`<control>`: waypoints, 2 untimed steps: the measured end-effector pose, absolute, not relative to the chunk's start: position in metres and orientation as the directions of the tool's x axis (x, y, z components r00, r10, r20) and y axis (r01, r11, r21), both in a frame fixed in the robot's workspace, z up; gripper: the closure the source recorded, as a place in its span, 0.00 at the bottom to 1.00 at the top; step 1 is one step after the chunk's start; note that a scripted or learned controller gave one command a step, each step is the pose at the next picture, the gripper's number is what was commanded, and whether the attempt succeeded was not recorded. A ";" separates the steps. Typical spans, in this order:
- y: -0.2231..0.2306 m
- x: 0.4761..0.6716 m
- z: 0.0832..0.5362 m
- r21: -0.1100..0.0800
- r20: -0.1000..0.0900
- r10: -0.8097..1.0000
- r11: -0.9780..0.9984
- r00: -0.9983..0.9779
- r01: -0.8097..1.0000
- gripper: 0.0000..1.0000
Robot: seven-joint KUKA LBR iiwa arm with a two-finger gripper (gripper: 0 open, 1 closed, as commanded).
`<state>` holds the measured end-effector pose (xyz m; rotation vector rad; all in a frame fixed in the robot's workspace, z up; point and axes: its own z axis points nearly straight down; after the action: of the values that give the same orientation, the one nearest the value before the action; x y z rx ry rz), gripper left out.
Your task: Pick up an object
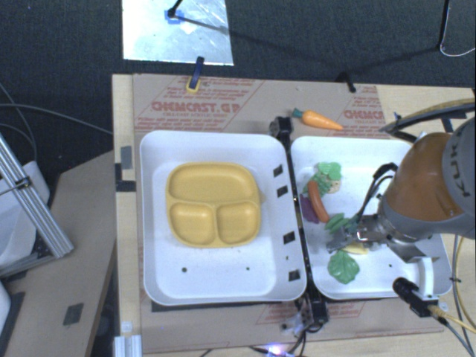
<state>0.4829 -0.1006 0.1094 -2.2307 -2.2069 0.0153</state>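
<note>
In the right bin [357, 149] lie several toy foods. A red sausage [317, 201] lies by the bin's left wall, with a purple piece [307, 210] beside it. A green leafy piece [327, 172] sits above them, and a green leaf [343, 267] lies near the front. A small yellow piece [358, 249] shows just under the gripper. My gripper [343, 239] hangs low over the middle of the right bin, between the leaf and a green piece [336, 222]. The grey and orange arm [424, 188] covers the bin's right half.
The left bin [216, 288] holds a yellow compartment plate [213, 203]. A toy carrot [318, 119] lies on the cardboard behind the bins. A blue and yellow clip [195, 76] rests at the back left. Black clamps [283, 191] run along the divider between the bins.
</note>
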 end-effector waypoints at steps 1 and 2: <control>-0.086 0.536 0.083 0.003 0.000 1.000 0.005 -0.005 1.000 0.00; -0.004 0.486 0.190 0.007 0.001 1.000 0.009 -0.009 1.000 0.00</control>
<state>0.4863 -0.0037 0.1900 -2.2144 -2.2342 -0.0095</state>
